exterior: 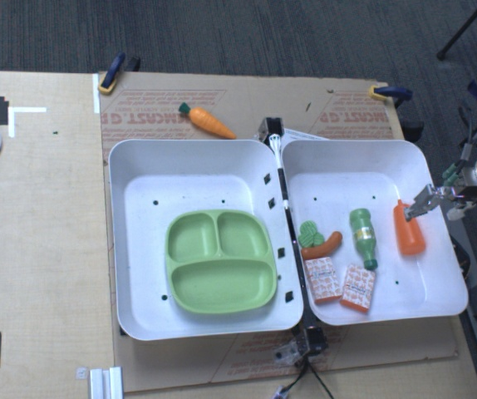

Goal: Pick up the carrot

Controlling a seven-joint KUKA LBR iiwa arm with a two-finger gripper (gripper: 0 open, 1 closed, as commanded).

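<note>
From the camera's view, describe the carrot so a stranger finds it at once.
Find the two white bins. Behind the left one, on the cardboard sheet, lies the carrot. Its green stem end and tapered tip distinguish it from the blunt orange item inside the right bin.

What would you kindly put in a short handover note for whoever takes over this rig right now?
Gripper: at the right edge of the right bin, next to the orange bottle; it holds nothing that I can see.
Carrot: lying on the cardboard behind the left bin, outside both bins.
Left bin holds the green divided plate. Right bin holds the green bottle, a sausage, a leafy toy and two small cartons.
Done: nothing yet; the carrot is not picked up.
Left: move across to the carrot, grasp it and lift it.
</note>
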